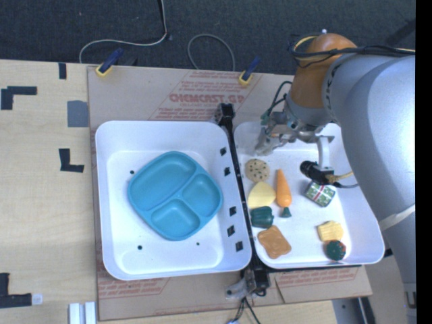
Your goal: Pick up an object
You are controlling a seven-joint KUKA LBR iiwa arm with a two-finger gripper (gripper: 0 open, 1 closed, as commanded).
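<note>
My gripper (268, 142) hangs over the far left part of the right bin (303, 225), its fingers open with nothing between them. Just in front of it lies a round speckled cookie (255, 169). Further forward are a pale yellow piece (260, 196), an orange carrot (283, 189), a dark green piece (262, 216) and an orange-brown slab (274, 241). To the right lie a green-and-white cube (320, 194), a yellow cracker (329, 231) and a green ball (335, 250).
The left bin (115, 181) holds a blue divided plate (177, 194). A black divider (233, 174) runs between the two bins. The grey arm (378, 127) covers the right bin's far right corner. Cables and two clamps lie beyond the bins.
</note>
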